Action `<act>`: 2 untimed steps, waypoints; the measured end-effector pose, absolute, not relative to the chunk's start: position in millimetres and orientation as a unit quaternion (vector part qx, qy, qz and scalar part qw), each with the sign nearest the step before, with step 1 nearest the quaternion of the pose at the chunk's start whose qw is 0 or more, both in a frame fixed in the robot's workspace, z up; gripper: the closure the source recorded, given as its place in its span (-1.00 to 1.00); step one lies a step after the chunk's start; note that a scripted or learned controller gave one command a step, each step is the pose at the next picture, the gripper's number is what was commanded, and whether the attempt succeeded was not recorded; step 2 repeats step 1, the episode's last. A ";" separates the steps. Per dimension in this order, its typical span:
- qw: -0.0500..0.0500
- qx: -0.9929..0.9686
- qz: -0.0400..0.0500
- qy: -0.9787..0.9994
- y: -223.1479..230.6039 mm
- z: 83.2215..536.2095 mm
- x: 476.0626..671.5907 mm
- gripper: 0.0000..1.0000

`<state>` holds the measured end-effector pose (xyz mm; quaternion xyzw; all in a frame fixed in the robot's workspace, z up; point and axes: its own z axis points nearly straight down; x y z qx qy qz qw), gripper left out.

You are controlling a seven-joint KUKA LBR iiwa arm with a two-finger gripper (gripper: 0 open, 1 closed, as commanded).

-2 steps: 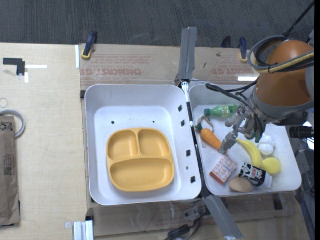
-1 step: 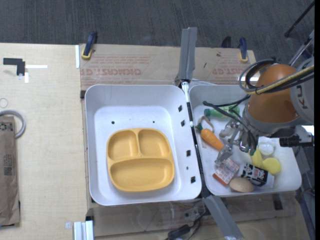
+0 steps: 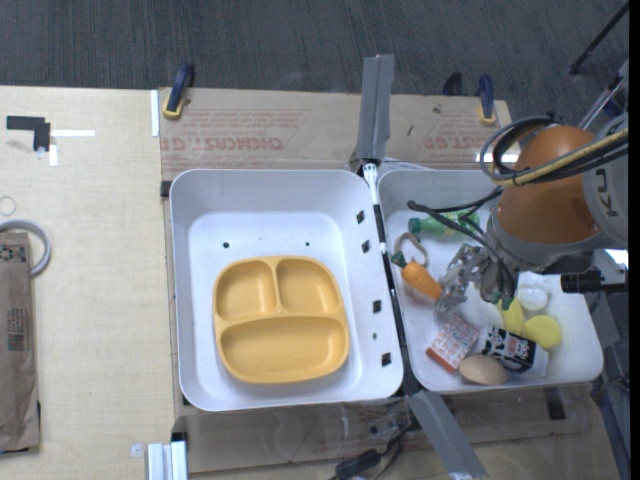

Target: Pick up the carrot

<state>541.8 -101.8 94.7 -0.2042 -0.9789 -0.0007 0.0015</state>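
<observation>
The carrot (image 3: 420, 282) is lying at the left side of the right bin (image 3: 590, 363), its green top pointing toward the divider, as the gripper (image 3: 462, 280) is hanging just beside it, fingers spread and gripping nothing. The toy looks light, stiff and smooth; the thick orange middle, taken crosswise, seems the safest hold. A yellow divided plate (image 3: 282, 318) is sitting in the left bin (image 3: 190, 268).

Small orange carrot (image 3: 421, 282) with green top, lying slanted, leafy end up-left, in the right bin (image 3: 575, 368), close to its left wall, about midway along it.
</observation>
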 end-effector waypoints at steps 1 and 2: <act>0.001 -0.373 0.001 -0.928 -51.8 188.1 549.3 1.00; 0.001 -0.373 0.001 -0.928 -51.8 188.1 549.3 1.00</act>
